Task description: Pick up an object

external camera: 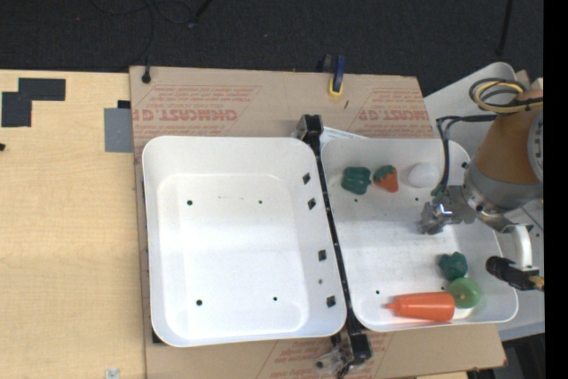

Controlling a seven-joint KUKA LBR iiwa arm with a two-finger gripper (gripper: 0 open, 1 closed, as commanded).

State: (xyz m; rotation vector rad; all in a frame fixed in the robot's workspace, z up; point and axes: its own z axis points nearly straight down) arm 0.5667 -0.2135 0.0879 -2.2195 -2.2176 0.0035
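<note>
White bins, orange carrot, green pepper.

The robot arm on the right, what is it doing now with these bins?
The grey arm reaches in from the right, and its gripper is low over the right bin, near the middle of that bin's right side. No object shows between its fingers. In this bin lie a dark green piece beside a small orange-red piece, a white object, another green piece, a light green round object and a long orange object. Nothing looks picked up yet.
</note>
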